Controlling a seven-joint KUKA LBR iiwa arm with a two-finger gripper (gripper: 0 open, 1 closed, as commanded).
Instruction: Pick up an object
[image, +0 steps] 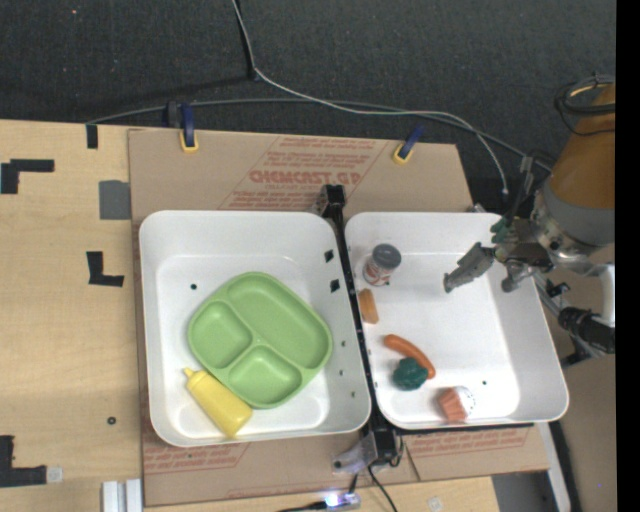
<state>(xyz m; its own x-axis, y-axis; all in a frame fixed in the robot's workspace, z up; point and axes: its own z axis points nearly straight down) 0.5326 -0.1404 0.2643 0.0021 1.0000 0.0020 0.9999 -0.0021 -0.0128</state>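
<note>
Hovering gripper (487, 270) | fingers seemingly spread, nothing between | carrot (409, 352) below-left of fingertips | descend centred, then close

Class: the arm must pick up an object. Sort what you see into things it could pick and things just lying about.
Could pick: jar, carrot, green toy, yellow bottle, green plate.
Lying about: cable, clamps, cardboard.
</note>
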